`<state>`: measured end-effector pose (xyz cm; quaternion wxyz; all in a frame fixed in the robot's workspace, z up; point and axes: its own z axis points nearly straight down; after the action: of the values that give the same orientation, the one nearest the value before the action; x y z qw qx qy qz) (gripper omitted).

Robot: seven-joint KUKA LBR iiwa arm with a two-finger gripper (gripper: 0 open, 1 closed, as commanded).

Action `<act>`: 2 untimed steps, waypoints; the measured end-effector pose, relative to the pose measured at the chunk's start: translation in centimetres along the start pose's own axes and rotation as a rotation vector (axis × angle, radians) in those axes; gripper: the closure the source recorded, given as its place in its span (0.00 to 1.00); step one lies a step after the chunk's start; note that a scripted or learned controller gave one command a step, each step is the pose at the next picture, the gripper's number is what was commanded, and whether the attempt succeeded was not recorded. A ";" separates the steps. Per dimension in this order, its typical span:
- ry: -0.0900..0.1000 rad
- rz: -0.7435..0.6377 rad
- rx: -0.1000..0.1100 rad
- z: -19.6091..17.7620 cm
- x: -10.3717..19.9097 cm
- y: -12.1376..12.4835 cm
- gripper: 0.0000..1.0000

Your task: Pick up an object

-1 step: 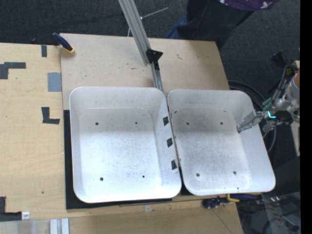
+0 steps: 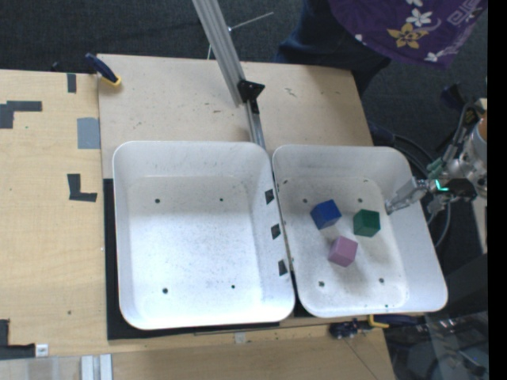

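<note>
The gripper [image 2: 408, 194] hangs over the right edge of the right bin [image 2: 420, 287] (whether it is open or closed I cannot tell), while the blue cube [image 2: 325, 214], green cube [image 2: 366, 222] and purple cube [image 2: 343, 251] lie inside, near it.

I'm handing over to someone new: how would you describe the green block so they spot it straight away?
Look at the right bin, the one with three blocks in it. They sit in a tight cluster near its middle, and the green block is the one farthest right, nearest the claw. Its neighbours are a blue block to its left and a purple block below.
</note>
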<state>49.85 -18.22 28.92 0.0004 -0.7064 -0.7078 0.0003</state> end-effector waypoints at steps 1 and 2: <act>0.001 0.003 0.005 5.3 -0.7 -0.7 0.00; 0.001 0.002 0.005 9.9 -0.6 -1.5 0.00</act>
<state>48.39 -18.79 19.03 0.0026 -0.7072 -0.7070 0.0017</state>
